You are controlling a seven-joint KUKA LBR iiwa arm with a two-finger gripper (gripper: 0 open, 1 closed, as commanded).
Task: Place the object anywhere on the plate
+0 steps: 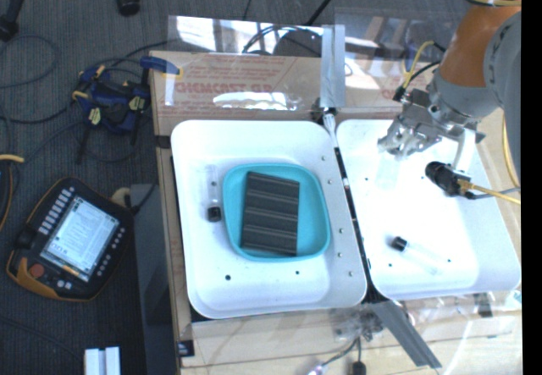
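Note:
A turquoise plate [315,221] sits in the middle of the left bin [190,153]. A dark grey ribbed rectangular block [271,212] lies flat on the plate, well inside its rim. My gripper [408,141] hangs over the back left part of the right bin [491,263], far from the plate and the block. Nothing shows under it but white bin floor.
A clear tube with a black cap [212,191] lies beside the plate's left rim. Another clear tube with a black cap [413,250] lies in the right bin. A black cylinder on a yellow cable [445,177] hangs below the wrist. Clear walls stand behind the bins.

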